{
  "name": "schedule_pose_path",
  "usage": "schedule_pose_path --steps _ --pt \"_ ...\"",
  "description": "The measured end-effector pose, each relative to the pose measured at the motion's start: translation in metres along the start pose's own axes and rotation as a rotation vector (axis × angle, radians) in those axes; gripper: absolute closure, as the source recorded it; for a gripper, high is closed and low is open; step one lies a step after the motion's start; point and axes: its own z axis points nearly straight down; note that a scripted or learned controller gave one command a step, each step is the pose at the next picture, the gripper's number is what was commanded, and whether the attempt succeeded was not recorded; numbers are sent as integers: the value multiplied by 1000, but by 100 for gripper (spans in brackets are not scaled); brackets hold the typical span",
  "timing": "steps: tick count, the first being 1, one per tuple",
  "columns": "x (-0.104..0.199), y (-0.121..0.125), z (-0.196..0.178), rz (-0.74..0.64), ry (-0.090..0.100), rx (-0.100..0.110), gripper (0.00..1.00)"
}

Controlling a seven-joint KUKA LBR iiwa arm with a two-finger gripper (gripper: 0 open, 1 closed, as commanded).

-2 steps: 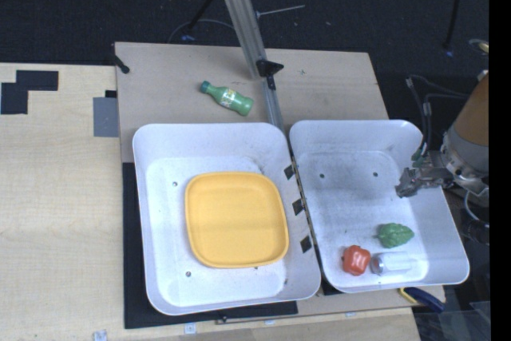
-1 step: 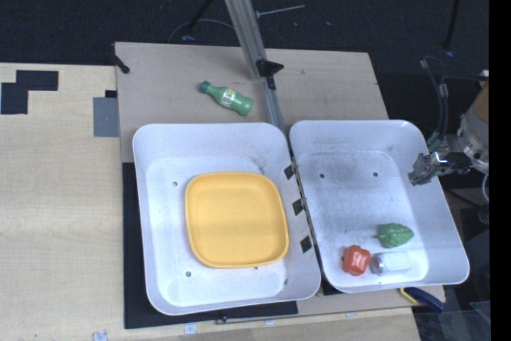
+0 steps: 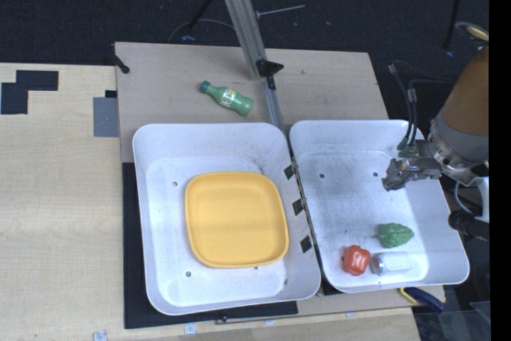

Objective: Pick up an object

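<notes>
Camera view: gripper [image 3: 394, 177] is hovering over the right bin [image 3: 351, 141], near its right wall, with nothing showing between the fingers — whether they are parted or closed cannot be told at this size. Three objects are lying at the bin's near right corner: a green lumpy item [image 3: 395, 235], a red pepper-like piece [image 3: 356, 259] and a clear-and-white bottle-like thing [image 3: 391, 263] just beside it. Left bin [image 3: 160, 148] is carrying a yellow plate [image 3: 236, 218]. A green bottle [image 3: 227, 97] is lying on the bench behind the bins.

Well apart from the gripper [image 3: 397, 176], a green bottle [image 3: 227, 97] lies on the bench [image 3: 327, 84], near a metal rail [image 3: 246, 16].
</notes>
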Motion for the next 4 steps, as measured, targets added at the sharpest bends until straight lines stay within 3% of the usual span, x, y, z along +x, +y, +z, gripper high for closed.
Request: schedule_pose_path --steps 2,4 --pt "101 -13 7 0 0 0 100" --pt "208 -6 8 0 0 0 100"
